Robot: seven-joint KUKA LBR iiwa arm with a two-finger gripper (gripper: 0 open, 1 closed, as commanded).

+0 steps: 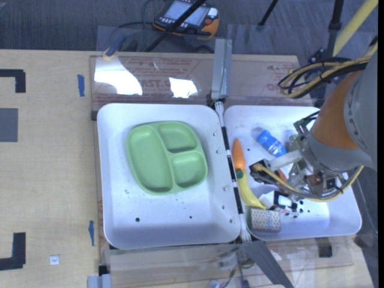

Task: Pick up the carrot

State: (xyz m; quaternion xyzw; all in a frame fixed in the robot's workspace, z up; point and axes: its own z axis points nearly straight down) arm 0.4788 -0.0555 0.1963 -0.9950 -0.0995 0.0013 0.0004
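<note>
Carrot (238,155) looks hard, light and smooth, so grab its middle; end effector (288,188) state: cannot tell.

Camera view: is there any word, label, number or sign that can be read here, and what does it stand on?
None can be read for certain.
Clear panel behind the bins: faint reddish lettering, washed out by glare.
Handheld device on the floor: lit screen, too small to read.
Blue bottle in the right bin: label too blurred.
</note>
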